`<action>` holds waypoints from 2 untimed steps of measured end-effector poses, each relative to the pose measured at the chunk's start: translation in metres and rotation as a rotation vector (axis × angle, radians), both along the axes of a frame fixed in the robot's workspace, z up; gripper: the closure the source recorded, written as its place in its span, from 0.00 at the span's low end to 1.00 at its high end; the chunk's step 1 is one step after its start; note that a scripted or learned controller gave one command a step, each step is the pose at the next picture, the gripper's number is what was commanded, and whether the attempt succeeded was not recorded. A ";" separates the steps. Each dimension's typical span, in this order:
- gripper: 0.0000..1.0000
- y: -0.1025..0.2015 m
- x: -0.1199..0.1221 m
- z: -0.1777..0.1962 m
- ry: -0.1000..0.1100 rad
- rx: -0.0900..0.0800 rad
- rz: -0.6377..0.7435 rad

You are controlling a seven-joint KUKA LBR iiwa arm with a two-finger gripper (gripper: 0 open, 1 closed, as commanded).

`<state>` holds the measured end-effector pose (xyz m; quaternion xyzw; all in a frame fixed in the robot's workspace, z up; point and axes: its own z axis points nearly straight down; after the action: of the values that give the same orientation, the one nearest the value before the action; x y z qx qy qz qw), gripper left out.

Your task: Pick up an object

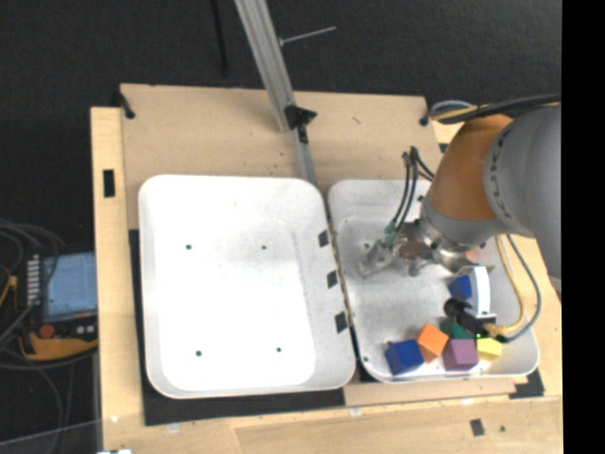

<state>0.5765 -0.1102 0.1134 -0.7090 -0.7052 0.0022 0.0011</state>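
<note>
Camera view: two-finger gripper (376, 256), opening indeterminate, hovers mid-frame over right white bin (378, 201). Small blue rigid cube (404, 357) lies lower right; judged light, stiff; grasp opposite flat faces.

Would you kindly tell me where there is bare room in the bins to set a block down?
The left bin is bare wall to wall. In the right bin, floor is free between the claw and the blue block. Its near right corner is crowded with blocks.

Grey arm (510, 178) over right bin (378, 206), coloured blocks (444, 346) near corner
</note>
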 end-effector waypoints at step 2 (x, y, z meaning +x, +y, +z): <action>1.00 0.002 0.014 0.070 -0.012 0.001 0.009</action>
<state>0.5904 -0.1083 0.1838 -0.7058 -0.7084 -0.0023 -0.0028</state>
